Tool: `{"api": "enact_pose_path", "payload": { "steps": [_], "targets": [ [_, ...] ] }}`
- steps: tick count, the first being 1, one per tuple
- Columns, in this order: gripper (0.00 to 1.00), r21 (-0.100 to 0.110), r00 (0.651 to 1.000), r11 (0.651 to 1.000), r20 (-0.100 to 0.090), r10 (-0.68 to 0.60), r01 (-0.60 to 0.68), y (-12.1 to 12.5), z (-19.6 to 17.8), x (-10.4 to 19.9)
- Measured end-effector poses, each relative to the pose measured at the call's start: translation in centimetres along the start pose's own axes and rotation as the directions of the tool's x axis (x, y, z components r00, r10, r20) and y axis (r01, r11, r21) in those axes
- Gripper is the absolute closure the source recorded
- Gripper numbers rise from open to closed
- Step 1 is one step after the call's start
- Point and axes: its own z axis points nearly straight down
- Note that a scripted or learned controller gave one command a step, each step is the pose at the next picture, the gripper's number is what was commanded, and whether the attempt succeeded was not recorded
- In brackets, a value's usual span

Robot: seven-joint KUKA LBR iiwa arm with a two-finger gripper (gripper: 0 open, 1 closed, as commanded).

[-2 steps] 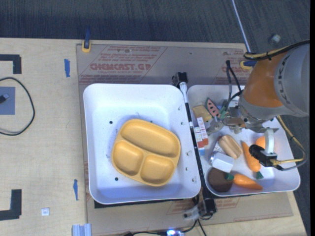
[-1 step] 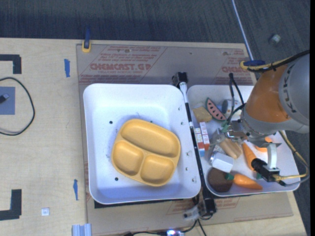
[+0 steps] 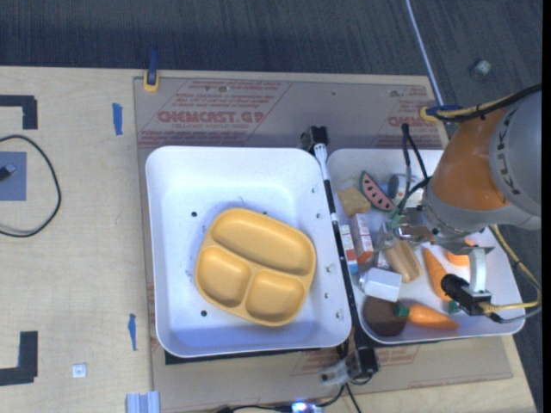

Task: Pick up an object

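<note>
The right bin (image 3: 510,321) holds a heap of small toy foods and packets. Among them are a watermelon slice (image 3: 376,191), a tan block (image 3: 353,200), a bread-coloured piece (image 3: 402,261), a white box (image 3: 380,285), a brown round piece (image 3: 385,316) and an orange carrot (image 3: 433,317). My gripper (image 3: 403,224) is low over the middle of this bin, just above the bread-coloured piece and beside a red-and-white packet (image 3: 363,235). The arm's orange band (image 3: 465,170) and wrist hide the bin's far right part.
The left bin (image 3: 172,179) carries a yellow three-part plate (image 3: 255,265) lying at a tilt in its middle. A black divider (image 3: 331,205) runs between the two bins. Black cables (image 3: 469,295) trail over the right bin's near corner.
</note>
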Motion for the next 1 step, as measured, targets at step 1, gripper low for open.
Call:
{"api": "enact_pose_path", "payload": {
  "steps": [1],
  "targets": [
    [1.0,0.012,1.0,1.0,-0.006,-0.003,0.003,-1.61,-8.79,8.24]
  ]
}}
